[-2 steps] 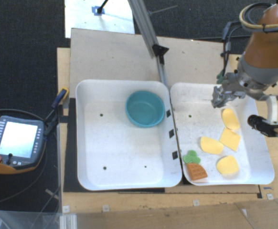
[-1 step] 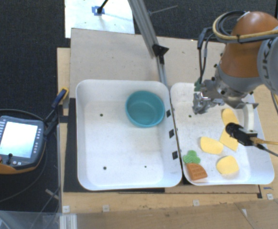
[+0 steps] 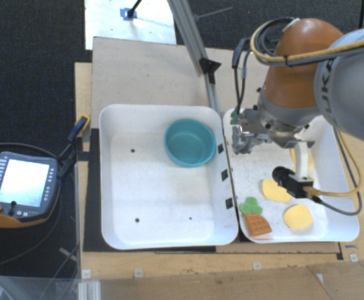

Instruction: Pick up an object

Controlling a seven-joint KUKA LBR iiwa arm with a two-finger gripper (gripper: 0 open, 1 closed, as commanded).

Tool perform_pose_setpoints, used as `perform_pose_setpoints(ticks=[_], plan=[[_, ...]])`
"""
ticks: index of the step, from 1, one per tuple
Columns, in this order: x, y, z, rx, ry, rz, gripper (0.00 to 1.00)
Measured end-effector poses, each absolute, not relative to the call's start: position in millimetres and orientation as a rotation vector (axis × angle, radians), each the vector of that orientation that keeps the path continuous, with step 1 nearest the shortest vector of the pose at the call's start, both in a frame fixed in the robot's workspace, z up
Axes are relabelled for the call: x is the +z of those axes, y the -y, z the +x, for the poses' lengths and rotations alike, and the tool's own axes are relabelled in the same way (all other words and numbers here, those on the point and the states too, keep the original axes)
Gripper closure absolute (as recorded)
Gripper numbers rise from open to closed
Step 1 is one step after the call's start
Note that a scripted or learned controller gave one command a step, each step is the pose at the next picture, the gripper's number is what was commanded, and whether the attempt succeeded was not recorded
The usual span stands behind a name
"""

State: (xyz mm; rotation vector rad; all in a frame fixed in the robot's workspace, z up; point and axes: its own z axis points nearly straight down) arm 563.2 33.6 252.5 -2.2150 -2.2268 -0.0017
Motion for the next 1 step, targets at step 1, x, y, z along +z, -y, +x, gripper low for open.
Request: perform_pose_setpoints(ticks=[1], plan=[[237.8, -72.2, 544.8, 0.0, 2.225, -2.216, 1.0]])
